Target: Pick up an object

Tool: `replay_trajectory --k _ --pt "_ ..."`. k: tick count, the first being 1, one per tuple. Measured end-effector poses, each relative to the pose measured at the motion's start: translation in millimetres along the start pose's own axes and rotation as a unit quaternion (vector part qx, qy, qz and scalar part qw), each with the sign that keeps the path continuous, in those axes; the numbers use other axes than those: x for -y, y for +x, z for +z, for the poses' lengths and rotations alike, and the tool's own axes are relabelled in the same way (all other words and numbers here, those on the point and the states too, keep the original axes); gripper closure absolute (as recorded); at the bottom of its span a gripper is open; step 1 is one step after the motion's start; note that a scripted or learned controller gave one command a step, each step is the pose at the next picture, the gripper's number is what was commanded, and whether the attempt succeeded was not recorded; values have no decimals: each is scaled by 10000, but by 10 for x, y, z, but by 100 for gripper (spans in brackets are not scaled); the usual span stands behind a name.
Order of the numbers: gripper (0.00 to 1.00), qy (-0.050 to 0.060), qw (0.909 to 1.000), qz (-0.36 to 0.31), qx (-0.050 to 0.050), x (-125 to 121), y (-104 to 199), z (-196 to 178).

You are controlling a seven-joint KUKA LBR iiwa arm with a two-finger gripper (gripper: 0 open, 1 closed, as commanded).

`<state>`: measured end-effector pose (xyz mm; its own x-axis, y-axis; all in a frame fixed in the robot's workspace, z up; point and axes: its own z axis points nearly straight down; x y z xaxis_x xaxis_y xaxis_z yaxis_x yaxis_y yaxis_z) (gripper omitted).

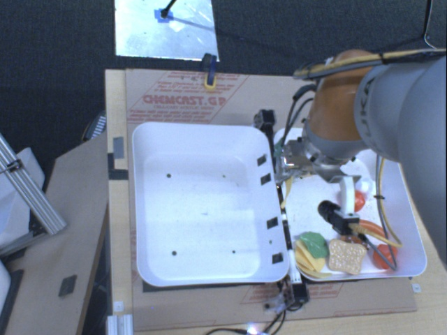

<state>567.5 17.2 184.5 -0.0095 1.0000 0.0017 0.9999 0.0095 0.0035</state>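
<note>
We saw the grey arm reach in from the right, its orange band above the wrist, bent low over the right bin. The claw sat at the far left part of that bin, close to the wall it shares with the left bin. The wrist covered it from above, so we could not tell whether the claw was wide or narrow, and we saw nothing held in it.

The things to be picked lay in the near part of the right bin, well apart from the claw. A green piece rested on some yellow slices at the near left corner. Just beside them to the right lay a tan, speckled square slice. Further right were a long orange piece and a red piece, close together near the bin's right rim. A small red round thing lay farther back, next to the arm.

Both bins stood on a cardboard sheet with red lettering, laid over the counter. Black clips ran along the edge between the two bins. A yellow and blue clamp gripped the sheet's far edge, and a shiny square plate lay beyond it.
</note>
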Motion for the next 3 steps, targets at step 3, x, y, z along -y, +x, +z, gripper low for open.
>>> replay_trajectory --k 3 --pt "100 -45 10000 19 -5 -1053 2138 -1151"
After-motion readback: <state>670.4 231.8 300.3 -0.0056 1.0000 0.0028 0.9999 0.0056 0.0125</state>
